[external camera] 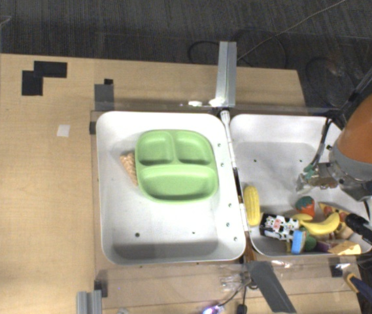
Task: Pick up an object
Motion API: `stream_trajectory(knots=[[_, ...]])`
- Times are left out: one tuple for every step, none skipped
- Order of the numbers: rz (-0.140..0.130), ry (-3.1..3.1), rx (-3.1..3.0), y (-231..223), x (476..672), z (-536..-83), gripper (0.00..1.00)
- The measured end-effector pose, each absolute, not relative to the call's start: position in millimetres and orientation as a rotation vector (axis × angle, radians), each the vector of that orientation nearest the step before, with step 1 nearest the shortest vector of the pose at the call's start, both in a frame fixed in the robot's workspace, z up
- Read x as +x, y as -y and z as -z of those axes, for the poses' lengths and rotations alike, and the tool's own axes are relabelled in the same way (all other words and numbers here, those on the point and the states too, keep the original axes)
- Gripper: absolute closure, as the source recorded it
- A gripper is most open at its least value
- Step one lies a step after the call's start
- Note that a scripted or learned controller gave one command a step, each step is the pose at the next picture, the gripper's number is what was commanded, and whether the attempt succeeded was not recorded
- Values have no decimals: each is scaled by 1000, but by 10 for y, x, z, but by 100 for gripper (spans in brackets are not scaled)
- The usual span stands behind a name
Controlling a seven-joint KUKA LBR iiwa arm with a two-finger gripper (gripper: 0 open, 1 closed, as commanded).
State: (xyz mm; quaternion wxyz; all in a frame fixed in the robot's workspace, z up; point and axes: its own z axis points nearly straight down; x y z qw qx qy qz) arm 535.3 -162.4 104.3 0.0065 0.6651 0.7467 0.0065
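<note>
Gripper (308,177), fingers' set impossible to tell, hangs over right bin (270,139) | toys heaped at bin's 5 o'clock: banana (323,224), corn cob (252,205) at 7 o'clock | best bet: drop straight onto one clear piece, squeeze across its narrow width.

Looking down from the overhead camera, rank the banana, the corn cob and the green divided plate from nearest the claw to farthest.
From the claw in the right bin:
1. Banana, just below it, in the toy pile at that bin's lower edge.
2. Corn cob, farther left, by the wall between the bins.
3. Green divided plate, across that wall, in the left bin.
</note>
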Motion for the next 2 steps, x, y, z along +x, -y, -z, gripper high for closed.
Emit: stream_trajectory(knots=[[-20,-2336,2081,1624,5353,-1043,0],[-5,-2364,2064,1403,4934,-1562,0]])
